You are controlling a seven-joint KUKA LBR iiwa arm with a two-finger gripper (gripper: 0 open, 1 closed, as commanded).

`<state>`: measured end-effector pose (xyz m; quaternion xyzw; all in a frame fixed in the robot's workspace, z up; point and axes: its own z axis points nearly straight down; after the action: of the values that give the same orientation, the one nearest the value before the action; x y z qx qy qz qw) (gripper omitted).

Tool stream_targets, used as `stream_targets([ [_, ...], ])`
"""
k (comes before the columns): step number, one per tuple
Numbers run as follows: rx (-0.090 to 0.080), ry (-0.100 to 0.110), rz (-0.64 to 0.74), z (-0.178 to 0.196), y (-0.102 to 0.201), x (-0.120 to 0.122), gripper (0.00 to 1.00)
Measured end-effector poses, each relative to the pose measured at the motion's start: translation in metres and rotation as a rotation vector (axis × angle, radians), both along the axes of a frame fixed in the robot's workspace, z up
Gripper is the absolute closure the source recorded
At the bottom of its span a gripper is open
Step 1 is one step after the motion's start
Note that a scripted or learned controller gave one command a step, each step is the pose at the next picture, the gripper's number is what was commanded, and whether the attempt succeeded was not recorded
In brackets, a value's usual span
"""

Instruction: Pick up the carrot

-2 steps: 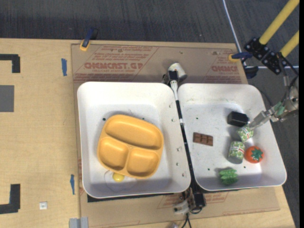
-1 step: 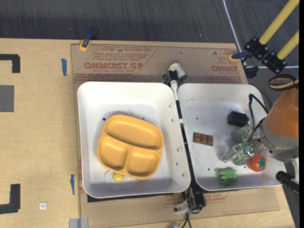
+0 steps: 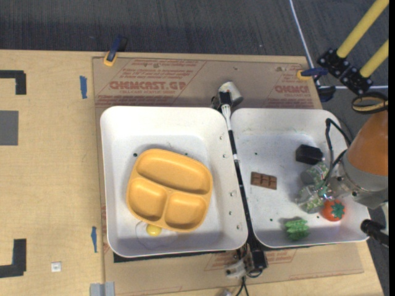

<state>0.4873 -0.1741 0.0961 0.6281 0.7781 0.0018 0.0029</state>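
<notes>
Down at the right bin's (image 3: 271, 119) near corner — arm bent low.
Gripper (image 3: 318, 190) beside the orange-red carrot (image 3: 334, 211); finger state unclear.

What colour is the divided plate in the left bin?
Yellow-orange, plain; the divided plate shows in the camera view.

1. You see the carrot (image 3: 333, 211) as a small, rounded orange-red piece with a bit of green on top.
2. It lies in the right bin's near right part, partly hidden, so you cannot tell its tilt.
</notes>
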Motion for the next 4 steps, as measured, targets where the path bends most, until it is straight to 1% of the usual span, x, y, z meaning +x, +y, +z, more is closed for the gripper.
stream_targets([
  [1, 0.002, 0.006, -0.100, 0.089, 0.085, -0.007, 1.00],
  [2, 0.002, 0.006, -0.302, 0.088, 0.180, -0.008, 1.00],
  [3, 0.002, 0.006, -0.302, 0.088, 0.180, -0.008, 0.00],
  [4, 0.000, 0.004, 0.058, 0.142, 0.116, 0.069, 0.00],
])
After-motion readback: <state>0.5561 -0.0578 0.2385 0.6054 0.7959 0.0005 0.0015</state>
